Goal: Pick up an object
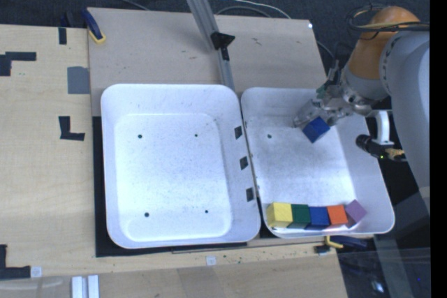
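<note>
A blue cube (pixel 316 129) hangs between the fingers of my gripper (pixel 313 121), above the upper part of the right bin (pixel 307 171). The gripper is shut on it and reaches in from the right, below the orange band of the arm (pixel 370 45). Along the right bin's front edge lies a row of blocks: yellow (pixel 280 213), green (pixel 300 215), blue (pixel 319 216), orange (pixel 337 215) and purple (pixel 355 210).
The left bin (pixel 167 164) sits beside the right one, with small black clips (pixel 243 162) along the shared rims. A slanted metal pole (pixel 199 3) rises behind the bins. A yellow and blue tool (pixel 93 26) lies at the board's far left corner.
</note>
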### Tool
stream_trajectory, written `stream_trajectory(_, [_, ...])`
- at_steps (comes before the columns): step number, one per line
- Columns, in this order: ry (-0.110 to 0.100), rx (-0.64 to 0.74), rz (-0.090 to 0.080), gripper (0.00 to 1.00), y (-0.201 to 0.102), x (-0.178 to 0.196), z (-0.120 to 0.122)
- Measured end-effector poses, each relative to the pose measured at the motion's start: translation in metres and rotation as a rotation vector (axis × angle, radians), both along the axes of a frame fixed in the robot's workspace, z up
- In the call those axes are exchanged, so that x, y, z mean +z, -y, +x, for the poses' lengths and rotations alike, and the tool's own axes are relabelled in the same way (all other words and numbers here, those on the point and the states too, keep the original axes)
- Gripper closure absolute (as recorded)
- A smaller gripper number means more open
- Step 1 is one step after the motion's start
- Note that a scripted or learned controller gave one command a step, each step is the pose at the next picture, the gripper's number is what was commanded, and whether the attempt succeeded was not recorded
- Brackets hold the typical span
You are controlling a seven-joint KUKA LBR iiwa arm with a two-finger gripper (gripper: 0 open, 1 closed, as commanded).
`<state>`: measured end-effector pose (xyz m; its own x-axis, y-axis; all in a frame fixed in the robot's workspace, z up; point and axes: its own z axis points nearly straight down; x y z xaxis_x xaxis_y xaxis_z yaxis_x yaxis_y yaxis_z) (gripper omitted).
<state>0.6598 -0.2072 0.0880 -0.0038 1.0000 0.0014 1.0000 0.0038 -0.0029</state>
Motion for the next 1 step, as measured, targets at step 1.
stream_trajectory(1, [-0.001,-0.001,-0.001,0.0,-0.034,0.0038,-0.0325])
